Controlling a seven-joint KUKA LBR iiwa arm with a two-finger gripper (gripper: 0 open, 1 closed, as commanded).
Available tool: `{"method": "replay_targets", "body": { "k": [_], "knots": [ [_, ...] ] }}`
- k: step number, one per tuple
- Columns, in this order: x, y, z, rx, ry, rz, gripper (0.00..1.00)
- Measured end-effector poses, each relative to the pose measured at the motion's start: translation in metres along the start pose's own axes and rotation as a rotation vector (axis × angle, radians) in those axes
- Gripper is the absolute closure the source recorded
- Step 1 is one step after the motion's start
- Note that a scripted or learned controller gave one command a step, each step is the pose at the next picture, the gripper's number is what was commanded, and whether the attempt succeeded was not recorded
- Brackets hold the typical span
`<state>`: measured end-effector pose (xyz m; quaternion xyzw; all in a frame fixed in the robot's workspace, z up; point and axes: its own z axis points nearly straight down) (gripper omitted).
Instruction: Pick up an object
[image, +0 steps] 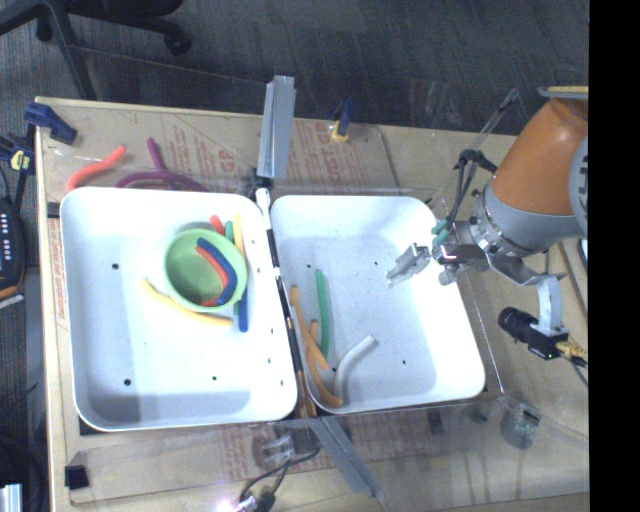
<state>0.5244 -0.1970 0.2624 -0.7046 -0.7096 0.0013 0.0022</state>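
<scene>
Gripper sits over the right bin, near its upper right part; whether its fingers are released or clenched, you cannot tell, the tip is too small and pale against the white floor. Nothing can be seen caught in it.

Take the right bin as your landmark. On its floor, well left of the gripper and close to the bin's left wall, lies a green rod, slim and straight, running top to bottom. Just left of that, orange strips hug the wall and curl along the bottom left corner. A grey bent tube lies low in the bin, between the orange strips and the bin's middle.

Across the shared wall, the left bin holds a green bowl with red, blue and yellow pieces in and about it.

Risks, as you would judge them:
- gripper stands apart from every piece; a straight drop from here likely meets bare floor
- pieces are thin and lie flat, so fingers may skid over them
- orange strips against the wall leave little room for a finger on that side
- grey tube is pale on white, easy to misplace a grasp

Green rod looks the best candidate, standing clear of its neighbours
</scene>
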Motion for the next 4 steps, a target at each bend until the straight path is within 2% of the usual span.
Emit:
{"method": "replay_targets", "body": {
  "k": [1,2,3,4],
  "knots": [
    [0.049,0.056,0.047,0.000,-0.001,0.220,0.00],
    [0.073,0.065,0.169,-0.008,0.000,0.150,0.00],
    [0.073,0.065,0.159,-0.006,-0.002,0.147,1.00],
    [0.144,0.113,0.070,-0.003,0.000,-0.020,1.00]
  ]
}}
